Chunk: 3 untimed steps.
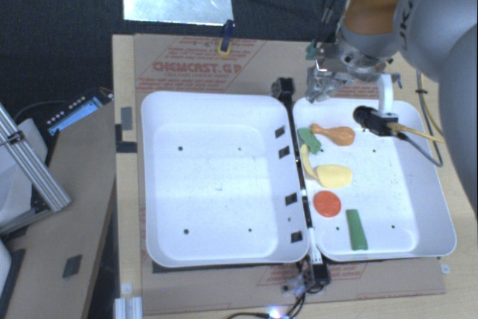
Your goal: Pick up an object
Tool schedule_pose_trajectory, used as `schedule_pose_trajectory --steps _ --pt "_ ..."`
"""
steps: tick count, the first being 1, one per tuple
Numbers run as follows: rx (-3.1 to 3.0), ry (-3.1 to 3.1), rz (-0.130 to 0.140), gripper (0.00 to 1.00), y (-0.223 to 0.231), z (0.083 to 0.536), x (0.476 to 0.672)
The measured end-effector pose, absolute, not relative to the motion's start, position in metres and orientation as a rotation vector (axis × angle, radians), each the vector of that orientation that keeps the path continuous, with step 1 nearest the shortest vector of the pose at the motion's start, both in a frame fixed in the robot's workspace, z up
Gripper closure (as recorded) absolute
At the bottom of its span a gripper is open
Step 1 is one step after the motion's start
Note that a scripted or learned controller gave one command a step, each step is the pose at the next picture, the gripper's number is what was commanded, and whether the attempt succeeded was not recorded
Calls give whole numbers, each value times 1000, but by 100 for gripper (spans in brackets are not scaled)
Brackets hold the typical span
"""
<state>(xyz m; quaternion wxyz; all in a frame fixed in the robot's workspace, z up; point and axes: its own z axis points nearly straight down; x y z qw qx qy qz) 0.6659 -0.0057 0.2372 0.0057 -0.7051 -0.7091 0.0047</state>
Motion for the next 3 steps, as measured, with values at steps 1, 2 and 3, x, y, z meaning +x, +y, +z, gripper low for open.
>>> schedule_pose_trajectory --steps 1,2,3 --pt "-2229 -2239 -23 100 -24 412 670" --pt "-2212 -2216 13 100 -4 277 614" --pt "-2228 -2238 -23 100 -18 462 628"
